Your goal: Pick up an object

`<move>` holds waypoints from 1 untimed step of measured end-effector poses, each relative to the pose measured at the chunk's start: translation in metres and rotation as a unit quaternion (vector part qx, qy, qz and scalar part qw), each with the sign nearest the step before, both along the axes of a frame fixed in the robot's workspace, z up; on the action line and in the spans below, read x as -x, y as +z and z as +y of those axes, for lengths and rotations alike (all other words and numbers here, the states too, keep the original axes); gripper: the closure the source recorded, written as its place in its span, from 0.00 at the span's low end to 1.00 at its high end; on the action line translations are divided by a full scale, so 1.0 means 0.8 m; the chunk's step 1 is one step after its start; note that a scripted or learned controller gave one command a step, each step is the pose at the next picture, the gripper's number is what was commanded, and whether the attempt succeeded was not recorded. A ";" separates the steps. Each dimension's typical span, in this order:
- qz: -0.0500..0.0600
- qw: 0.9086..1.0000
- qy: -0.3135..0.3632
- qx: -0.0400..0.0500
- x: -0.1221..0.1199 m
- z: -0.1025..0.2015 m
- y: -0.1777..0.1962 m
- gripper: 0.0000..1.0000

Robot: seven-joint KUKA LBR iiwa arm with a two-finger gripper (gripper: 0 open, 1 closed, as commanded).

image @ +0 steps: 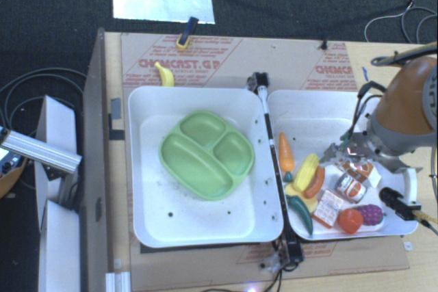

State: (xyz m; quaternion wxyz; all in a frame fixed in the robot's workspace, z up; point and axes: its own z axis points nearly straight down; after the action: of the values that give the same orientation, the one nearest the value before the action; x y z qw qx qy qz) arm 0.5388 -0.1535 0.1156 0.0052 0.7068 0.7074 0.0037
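From above, the pincer (pixel 350 155) hangs low in the right bin (pixel 308 109), under the grey arm (pixel 409 113) with its orange band; whether it is open or closed cannot be told, since the wrist hides it. Just below it lie two small cans (pixel 350 187) with red-and-white labels, the print too small to read. To its left sit a yellow corn cob (pixel 305 171), a sausage (pixel 315 180) and an orange carrot (pixel 285 152). Below and left lie a green pepper (pixel 300 211) and a small red-and-white box (pixel 329 208), its writing illegible. Below the pincer are a red tomato (pixel 350 220) and purple grapes (pixel 371 215).

Well to its left, the other bin (pixel 147 113) holds a green divided plate (pixel 207 154). Far up and left, a yellow banana (pixel 164 74) rests on the cardboard sheet (pixel 205 55), which carries red print reading roughly "CHEMCAST", partly repeated on the right.
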 end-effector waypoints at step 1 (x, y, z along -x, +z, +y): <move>0.004 1.000 0.000 0.000 0.019 -0.009 0.054 0.00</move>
State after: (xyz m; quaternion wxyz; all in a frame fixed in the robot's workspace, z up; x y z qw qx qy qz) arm 0.5236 -0.1608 0.1588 0.0018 0.7070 0.7073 0.0009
